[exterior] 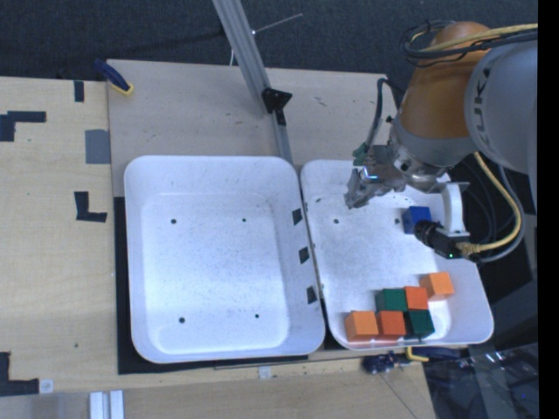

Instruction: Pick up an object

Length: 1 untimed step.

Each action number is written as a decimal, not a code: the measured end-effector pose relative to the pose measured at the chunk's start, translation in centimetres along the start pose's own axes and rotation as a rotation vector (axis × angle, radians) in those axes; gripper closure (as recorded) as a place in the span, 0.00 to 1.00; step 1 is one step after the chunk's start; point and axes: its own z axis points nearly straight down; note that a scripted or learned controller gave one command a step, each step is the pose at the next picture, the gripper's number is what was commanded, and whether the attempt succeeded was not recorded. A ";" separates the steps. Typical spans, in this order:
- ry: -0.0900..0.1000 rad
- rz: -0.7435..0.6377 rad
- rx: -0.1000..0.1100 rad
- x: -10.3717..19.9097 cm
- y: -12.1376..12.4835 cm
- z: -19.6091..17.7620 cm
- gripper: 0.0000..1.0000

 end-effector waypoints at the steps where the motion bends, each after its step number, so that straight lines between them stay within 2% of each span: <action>1: -0.001 0.001 0.002 5.0 -3.1 0.8 1.00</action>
